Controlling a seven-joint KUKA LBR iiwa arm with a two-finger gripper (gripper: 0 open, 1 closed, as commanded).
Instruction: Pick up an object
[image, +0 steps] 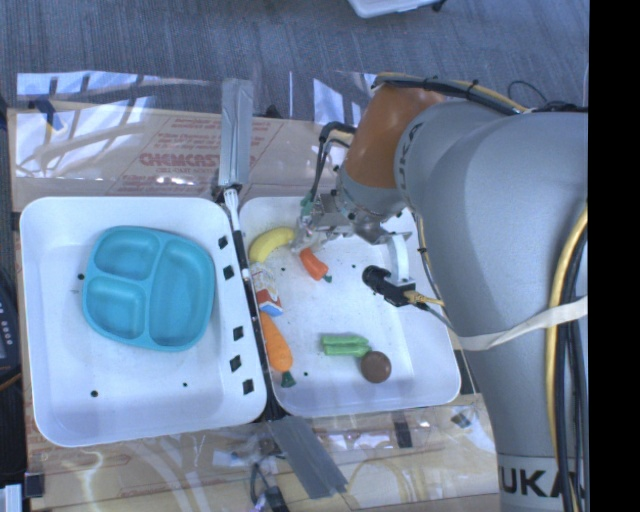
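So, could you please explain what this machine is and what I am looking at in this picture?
This is one picture from a camera fixed above a bench, looking down at a slant. The big grey shape on the right is a robot arm. Its gripper hangs over the far end of the right bin. That bin holds what look like toy foods: a banana just beside the gripper, a small orange piece, a carrot along the left wall, a green pod and a brown ball. The left bin holds a blue plate with three sections. I cannot tell whether the gripper holds anything.
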